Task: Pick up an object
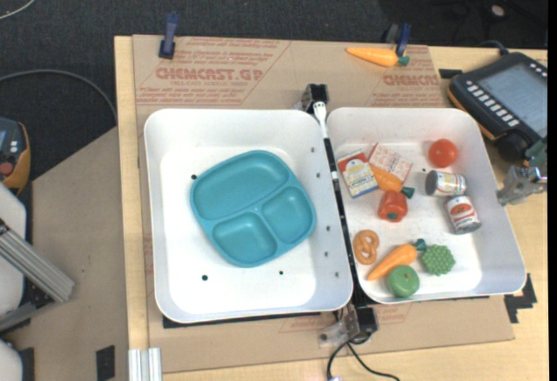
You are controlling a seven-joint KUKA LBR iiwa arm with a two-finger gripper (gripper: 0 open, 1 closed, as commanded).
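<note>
Two cans (446, 183), two cartons (357, 176) and two carrots (391, 262) share the right bin (498, 262); the gripper's (525, 181) opening I can't tell.

Toy foods (393, 197) lie scattered in the right bin (496, 231).

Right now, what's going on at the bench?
Nothing is being handled at the moment. The right bin holds a jumble of toy food: a tomato, two cans, a pretzel, a carrot, broccoli and a green apple. The left bin holds a blue divided plate.
</note>
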